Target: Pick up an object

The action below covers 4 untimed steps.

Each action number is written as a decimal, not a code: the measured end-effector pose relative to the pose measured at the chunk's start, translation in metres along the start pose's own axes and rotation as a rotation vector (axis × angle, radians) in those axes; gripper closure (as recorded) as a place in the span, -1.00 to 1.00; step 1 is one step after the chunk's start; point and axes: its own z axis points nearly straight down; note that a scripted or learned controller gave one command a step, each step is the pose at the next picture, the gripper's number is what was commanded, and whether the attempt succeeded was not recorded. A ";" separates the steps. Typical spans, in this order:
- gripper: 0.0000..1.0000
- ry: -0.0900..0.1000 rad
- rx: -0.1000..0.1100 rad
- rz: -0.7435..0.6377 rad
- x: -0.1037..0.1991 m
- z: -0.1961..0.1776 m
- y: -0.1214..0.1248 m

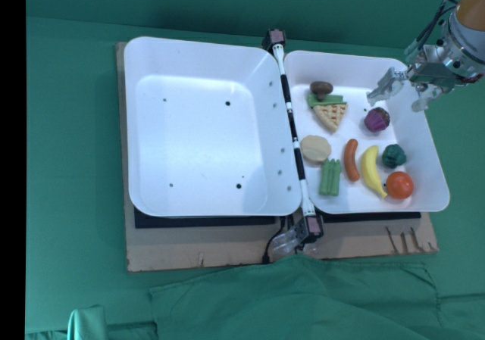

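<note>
two shallow white bins sit side by side on the green surface (76,141). the left bin (151,179) has only bare white floor with a few dark specks. the right bin (432,179) carries all the toy food. nearest, at its 5 o'clock corner, lies an orange tomato (399,185), touching the tip of a yellow banana (370,170). at 6 o'clock are green asparagus stalks (330,177), with a red sausage (351,159) between them and the banana. a dark green piece (393,155) sits at 3 o'clock, a tan round biscuit (315,149) at 9 o'clock. farther back come a purple vegetable (377,119), a waffle wedge (331,113) and a brown mushroom (321,88). at 1 o'clock the end effector (402,92) hangs above the far rim, fingers spread apart, pinching nothing, just beside the purple vegetable.
</note>
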 end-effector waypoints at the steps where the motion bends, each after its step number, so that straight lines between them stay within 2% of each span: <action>1: -1.00 -0.004 0.003 0.002 -0.054 0.085 0.074; 2: -1.00 -0.005 -0.010 -0.002 -0.052 0.172 0.118; 3: 1.00 -0.006 -0.010 0.001 -0.053 0.164 0.118; 4: 1.00 -0.003 -0.017 -0.009 0.003 0.049 0.152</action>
